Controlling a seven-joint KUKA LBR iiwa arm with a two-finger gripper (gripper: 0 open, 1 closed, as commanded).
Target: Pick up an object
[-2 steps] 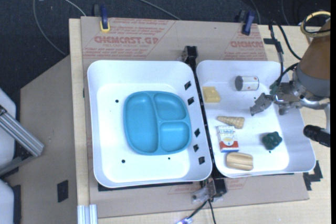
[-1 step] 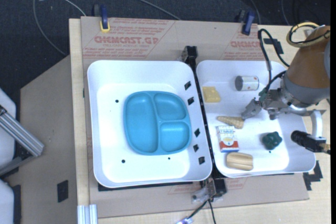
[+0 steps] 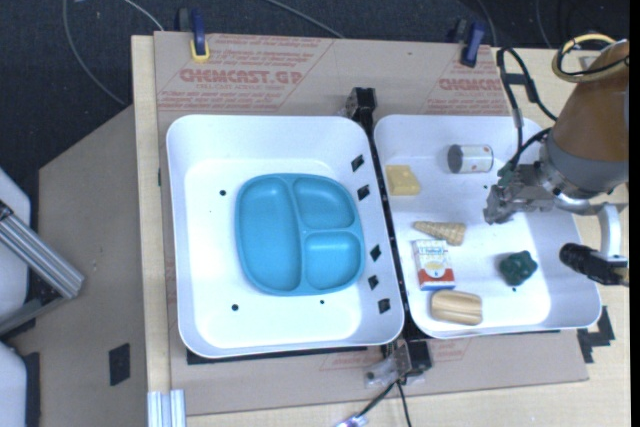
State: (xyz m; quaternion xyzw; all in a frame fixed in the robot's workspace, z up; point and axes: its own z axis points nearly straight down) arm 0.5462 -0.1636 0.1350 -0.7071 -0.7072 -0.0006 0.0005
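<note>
Bread roll (image 3: 456, 307), tan and oblong, lies at the near edge of the right bin (image 3: 574, 313), touching the red-and-white carton (image 3: 433, 266) just behind it. Beyond these: a cream ice-cream cone (image 3: 441, 232) on its side, a yellow cheese wedge (image 3: 403, 180) near the divider, a grey cylinder (image 3: 470, 158) at the far end, and a dark green toy (image 3: 517, 266) toward the right wall. Gripper (image 3: 497, 207), on the grey arm (image 3: 590, 135) entering from the right, is positioned above bare bin floor among the objects; the cone lies to its left, the cylinder beyond it, the green toy nearer the camera. Nothing is seen between the fingers; whether they are spread or closed cannot be told. Left bin (image 3: 190, 215): one blue divided plate (image 3: 299, 234) lies flat at centre.
</note>
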